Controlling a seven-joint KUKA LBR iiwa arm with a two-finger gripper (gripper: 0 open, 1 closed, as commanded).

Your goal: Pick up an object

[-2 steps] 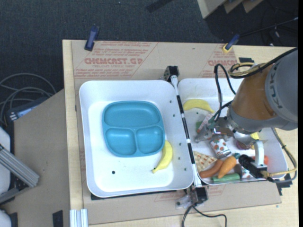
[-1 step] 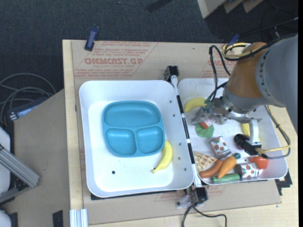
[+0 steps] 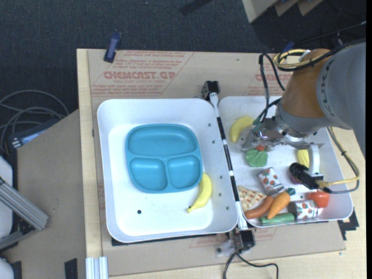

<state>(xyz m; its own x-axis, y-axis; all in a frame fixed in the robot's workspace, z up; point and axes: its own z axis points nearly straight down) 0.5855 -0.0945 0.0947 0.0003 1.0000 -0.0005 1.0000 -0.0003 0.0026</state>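
My gripper (image 3: pixel 258 138) hangs low in the right bin (image 3: pixel 344 205), near its left side. It sits just right of a yellow banana-shaped piece (image 3: pixel 239 127) and directly above a green leafy toy (image 3: pixel 256 157), close to or touching it. The arm's grey wrist and orange band (image 3: pixel 305 95) cover the bin's upper middle. Nothing can be seen held between the fingers.
The right bin also holds a small striped can (image 3: pixel 269 180), a waffle cracker (image 3: pixel 249 197), a carrot (image 3: pixel 278 202), a green stick (image 3: pixel 278 218), a red tomato (image 3: pixel 319 199) and a yellow piece (image 3: pixel 303 156). In the left bin (image 3: pixel 110 156) are a blue divided plate (image 3: pixel 163 156) and a banana (image 3: pixel 201 193).
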